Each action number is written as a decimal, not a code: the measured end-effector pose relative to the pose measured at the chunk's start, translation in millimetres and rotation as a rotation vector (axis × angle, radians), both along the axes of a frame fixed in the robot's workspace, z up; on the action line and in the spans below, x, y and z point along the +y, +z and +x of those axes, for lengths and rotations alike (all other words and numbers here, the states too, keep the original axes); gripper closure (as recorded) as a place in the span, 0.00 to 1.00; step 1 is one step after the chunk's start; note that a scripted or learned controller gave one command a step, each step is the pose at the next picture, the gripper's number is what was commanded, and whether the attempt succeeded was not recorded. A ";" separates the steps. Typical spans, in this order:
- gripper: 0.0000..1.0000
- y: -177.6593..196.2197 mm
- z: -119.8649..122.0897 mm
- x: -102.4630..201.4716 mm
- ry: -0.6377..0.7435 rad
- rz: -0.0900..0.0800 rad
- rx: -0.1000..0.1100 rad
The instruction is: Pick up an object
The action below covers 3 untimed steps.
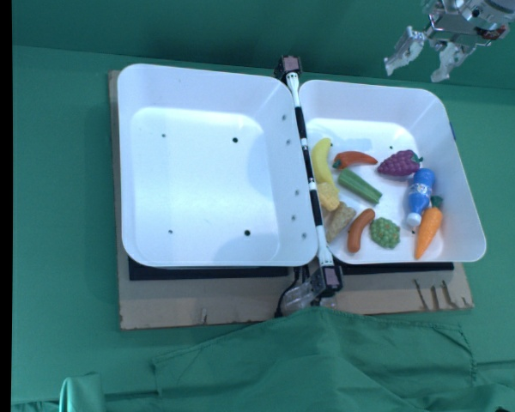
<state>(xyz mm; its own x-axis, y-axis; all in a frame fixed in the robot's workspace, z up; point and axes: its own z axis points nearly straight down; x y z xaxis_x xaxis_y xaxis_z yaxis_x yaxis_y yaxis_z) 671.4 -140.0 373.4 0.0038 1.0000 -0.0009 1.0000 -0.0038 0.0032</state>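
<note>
I am hovering my end effector point(422, 57) above the far edge of the right bin point(463, 230), its metal fingers seemingly spread apart and gripping nothing. Well below it, glossy plastic food is lying clustered: a curved banana point(323, 160), a knobbly purple grape bunch point(399, 163), a tapered carrot point(428, 231).

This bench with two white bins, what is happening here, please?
A robot arm is set to pick up an object. Its end effector hangs open above the far edge of the right bin, holding nothing. The toy foods lie together in that bin, among them a banana, purple grapes, a carrot and a blue bottle. No pick is under way yet.
</note>
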 end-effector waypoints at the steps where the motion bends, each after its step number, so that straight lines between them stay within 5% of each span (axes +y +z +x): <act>1: 0.00 -18.7 30.0 -4.1 0.002 -0.004 -0.003; 3: 0.00 -17.5 29.1 -3.9 0.001 -0.003 -0.003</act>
